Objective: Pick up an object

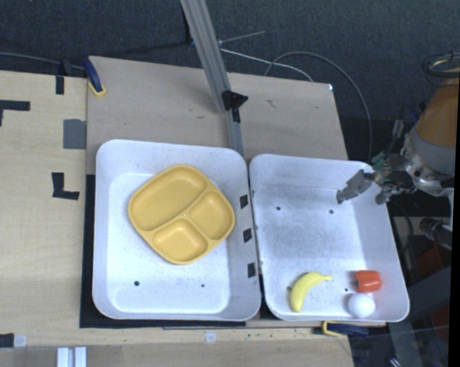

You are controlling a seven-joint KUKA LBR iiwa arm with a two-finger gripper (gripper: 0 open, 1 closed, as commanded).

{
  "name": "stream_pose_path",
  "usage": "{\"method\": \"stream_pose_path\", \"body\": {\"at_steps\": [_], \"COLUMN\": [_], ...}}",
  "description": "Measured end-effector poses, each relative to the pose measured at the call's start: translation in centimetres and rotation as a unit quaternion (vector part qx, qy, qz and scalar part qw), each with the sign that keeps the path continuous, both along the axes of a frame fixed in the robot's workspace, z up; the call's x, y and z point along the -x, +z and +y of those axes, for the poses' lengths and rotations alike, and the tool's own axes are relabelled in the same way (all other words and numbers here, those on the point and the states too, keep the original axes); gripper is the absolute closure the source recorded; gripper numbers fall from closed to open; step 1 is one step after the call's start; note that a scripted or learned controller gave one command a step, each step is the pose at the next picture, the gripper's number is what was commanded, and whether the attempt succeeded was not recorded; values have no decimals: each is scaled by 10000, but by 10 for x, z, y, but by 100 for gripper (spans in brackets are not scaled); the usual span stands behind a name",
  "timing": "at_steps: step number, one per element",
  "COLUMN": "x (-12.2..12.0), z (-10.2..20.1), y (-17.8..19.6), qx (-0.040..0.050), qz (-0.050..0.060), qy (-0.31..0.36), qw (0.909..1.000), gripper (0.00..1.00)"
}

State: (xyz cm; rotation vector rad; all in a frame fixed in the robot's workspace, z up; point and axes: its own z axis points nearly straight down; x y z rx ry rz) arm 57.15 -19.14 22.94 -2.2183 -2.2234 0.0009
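A: Starting nearest the camera, what sits along the front edge of the right bin [320,221]?

B: Three small things, all in that bin's near part. A yellow banana [305,289] lies close to the front wall, left of the other two. A white ball [361,305] rests in the near right corner, and an orange-red object [368,281] sits just behind the ball, almost touching it.

A: And the other bin?

B: The left bin [112,273] stands directly beside the right bin, their walls meeting. A yellow divided plate [181,213] with three compartments lies in it, turned at an angle, toward the far half.

A: Where is the arm?

B: Farther back, at the right bin's far right corner. The gripper [370,189] hangs over that corner, well apart from the banana, ball and orange-red object. Two dark fingers [353,187] splay apart with a gap between them, and nothing lies between them. The orange band [438,112] shows above the wrist, beyond the bin's right wall.

A: Anything behind the bins?

B: A grey metal rail [209,45] runs slantwise from the far edge down toward the seam between the bins.
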Motion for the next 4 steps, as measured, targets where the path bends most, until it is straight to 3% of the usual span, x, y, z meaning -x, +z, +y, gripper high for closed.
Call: {"method": "stream_pose_path", "body": {"at_steps": [1, 3, 4], "x": [0, 1, 1], "z": [0, 3, 4], "y": [0, -108, -141], "qx": [-1, -6, 10], "qz": [0, 37, -4], "qy": [0, -2, 0], "qw": [10000, 10000, 10000], "gripper": [0, 0, 0]}}
